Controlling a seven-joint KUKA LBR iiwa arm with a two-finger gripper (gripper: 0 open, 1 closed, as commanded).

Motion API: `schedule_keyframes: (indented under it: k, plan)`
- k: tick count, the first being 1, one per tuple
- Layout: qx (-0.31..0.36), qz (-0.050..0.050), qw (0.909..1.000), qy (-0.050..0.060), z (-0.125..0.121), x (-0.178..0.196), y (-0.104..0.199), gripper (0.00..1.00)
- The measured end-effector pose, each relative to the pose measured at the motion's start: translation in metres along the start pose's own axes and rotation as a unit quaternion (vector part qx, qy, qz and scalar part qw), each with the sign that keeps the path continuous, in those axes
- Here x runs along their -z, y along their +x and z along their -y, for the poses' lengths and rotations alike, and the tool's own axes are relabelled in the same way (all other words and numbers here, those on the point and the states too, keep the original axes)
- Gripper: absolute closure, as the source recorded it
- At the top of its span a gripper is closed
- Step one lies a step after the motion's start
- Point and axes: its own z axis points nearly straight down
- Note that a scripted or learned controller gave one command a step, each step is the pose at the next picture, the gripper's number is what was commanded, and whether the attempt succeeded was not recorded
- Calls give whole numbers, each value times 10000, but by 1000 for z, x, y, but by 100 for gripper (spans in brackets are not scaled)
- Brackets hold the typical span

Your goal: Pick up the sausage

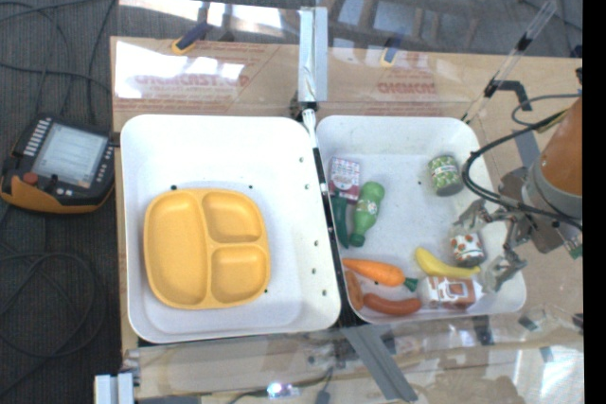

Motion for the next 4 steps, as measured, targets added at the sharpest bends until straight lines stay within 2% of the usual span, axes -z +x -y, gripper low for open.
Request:
schedule_keyframes:
  k: [1, 2, 3, 4]
  plan:
    - [476, 50, 9988, 48, 1, -78, -74, 0]
    - [705, 18, 9975, 3, -39, -26, -136, 0]
    - [681, 39, 9977, -2, -8, -80, -197, 0]
    - [-644, 21, 9979, -3, -21, -55, -175, 0]
